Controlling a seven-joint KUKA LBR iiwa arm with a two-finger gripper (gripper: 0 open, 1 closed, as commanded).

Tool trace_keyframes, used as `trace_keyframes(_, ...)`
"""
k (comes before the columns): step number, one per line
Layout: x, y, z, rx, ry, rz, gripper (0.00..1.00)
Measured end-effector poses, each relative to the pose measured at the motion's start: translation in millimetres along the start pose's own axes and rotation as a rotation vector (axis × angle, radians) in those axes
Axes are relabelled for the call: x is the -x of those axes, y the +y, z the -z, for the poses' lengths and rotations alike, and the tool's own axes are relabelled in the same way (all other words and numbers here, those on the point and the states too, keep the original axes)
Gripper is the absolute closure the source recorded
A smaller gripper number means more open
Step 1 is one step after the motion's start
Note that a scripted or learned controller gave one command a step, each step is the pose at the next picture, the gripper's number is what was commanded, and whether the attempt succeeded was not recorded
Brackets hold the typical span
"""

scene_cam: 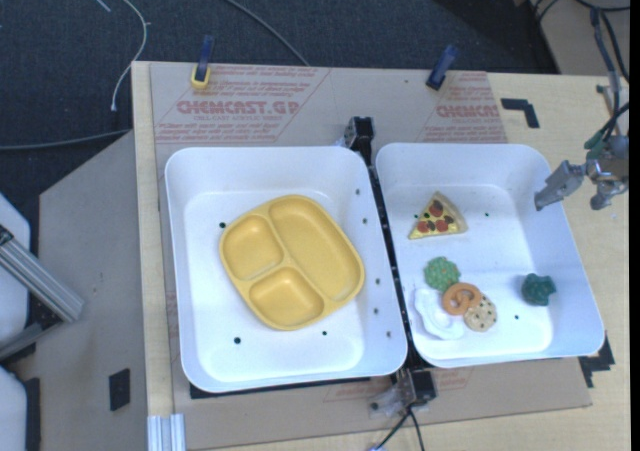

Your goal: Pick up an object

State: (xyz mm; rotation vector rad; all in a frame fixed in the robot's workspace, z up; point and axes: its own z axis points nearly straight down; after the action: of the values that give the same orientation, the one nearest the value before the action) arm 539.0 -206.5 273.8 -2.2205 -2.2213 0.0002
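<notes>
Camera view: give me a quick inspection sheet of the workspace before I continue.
Surface: bench bearing left bin and right bin.
Job's things: pizza slice, light green piece, pretzel, cookie and white piece clustered; dark green piece apart.
Clutter: yellow divided tray in left bin.
Grippers: claw above right bin's right edge, holding nothing.
Cables: white cable on floor, dark cables top right.
Surroundings: blue clamps, dark carpet.

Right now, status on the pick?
Gripper over right bin's far right rim, holding nothing. Pizza slice, pretzel, broccoli untouched. Nothing blocking.
</notes>
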Motion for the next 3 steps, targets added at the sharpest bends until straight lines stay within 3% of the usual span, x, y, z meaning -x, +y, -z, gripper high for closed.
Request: trace_keyframes(3,-13,1,-172,-0.005,0.003,0.001,0.00)
